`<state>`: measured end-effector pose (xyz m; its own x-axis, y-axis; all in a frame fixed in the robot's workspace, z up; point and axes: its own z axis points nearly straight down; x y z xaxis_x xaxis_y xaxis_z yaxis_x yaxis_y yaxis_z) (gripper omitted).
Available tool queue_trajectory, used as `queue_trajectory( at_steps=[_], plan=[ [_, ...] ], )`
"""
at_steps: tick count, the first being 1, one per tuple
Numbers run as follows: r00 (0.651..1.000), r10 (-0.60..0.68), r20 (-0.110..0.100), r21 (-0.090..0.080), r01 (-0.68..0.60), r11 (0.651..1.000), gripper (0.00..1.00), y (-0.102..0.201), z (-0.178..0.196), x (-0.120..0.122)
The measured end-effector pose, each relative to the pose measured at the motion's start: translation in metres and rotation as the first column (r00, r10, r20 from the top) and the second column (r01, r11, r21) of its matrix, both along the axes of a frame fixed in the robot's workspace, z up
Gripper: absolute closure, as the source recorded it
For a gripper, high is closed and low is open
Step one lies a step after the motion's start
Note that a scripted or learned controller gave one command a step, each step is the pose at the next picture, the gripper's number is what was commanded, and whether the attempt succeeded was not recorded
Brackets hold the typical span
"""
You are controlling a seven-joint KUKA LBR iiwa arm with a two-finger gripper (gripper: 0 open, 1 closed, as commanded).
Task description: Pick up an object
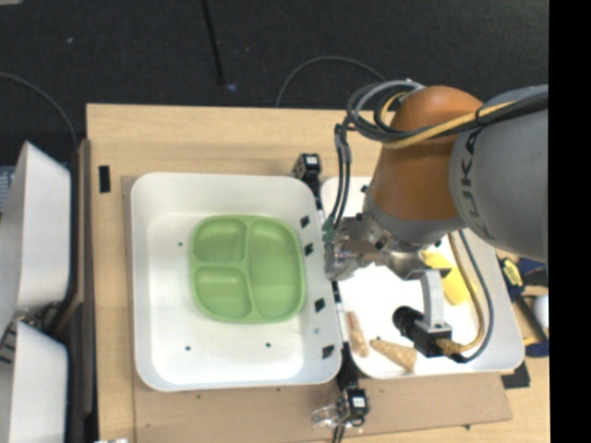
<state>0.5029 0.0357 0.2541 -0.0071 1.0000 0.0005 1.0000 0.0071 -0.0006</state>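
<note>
gripper (343, 258) down at right bin's (494, 353) left edge, can't tell its state tbh; yellow object (454, 284) lies off to its right, long axis roughly vertical in view.

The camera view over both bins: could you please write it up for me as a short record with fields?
left bin: holds a green divided plate, lying flat
right bin: holds a yellow object, partly hidden, and a tan cone-shaped object near the front edge
arm: reaches over the right bin, covering much of it
gripper: low at the right bin's left edge; its state is hidden
object held: none visible
</note>
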Motion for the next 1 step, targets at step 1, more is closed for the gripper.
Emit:
queue_trajectory(
  at_steps=[1],
  plan=[
    [1.0,0.002,0.002,0.001,-0.002,1.0,1.0,0.0535,0.0052,-0.0024]
  ],
)
